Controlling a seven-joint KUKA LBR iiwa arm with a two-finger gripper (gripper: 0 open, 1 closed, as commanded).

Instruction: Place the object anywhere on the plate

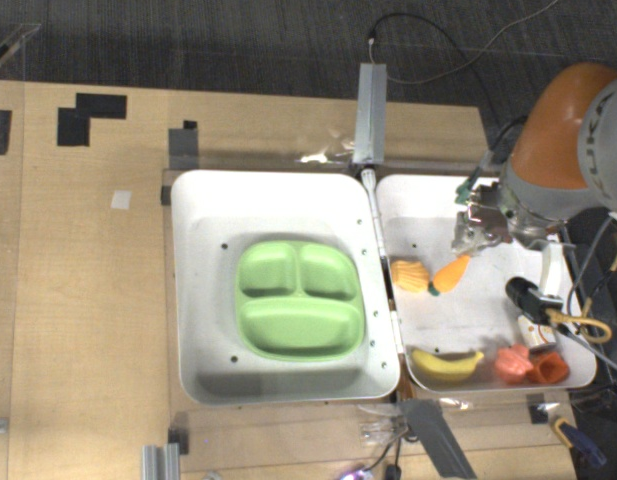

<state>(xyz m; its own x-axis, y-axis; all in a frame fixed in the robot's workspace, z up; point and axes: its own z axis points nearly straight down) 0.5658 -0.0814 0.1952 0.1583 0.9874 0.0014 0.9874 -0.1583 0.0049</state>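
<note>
While my hand (470, 246) pinches the carrot (449, 275) over the right bin (488, 203), the carry left to the plate (299, 298) comes next.

This is looking like a robotics lab: a wooden surface (78, 298) is carrying two shallow white bins (203, 268) fixed side by side with metal brackets (372, 118), black marker patches (88, 118) are sitting on the wood, cables (458, 38) are trailing across dark carpet (188, 18), and a grey-and-orange robot arm (563, 143) is reaching in.
</note>
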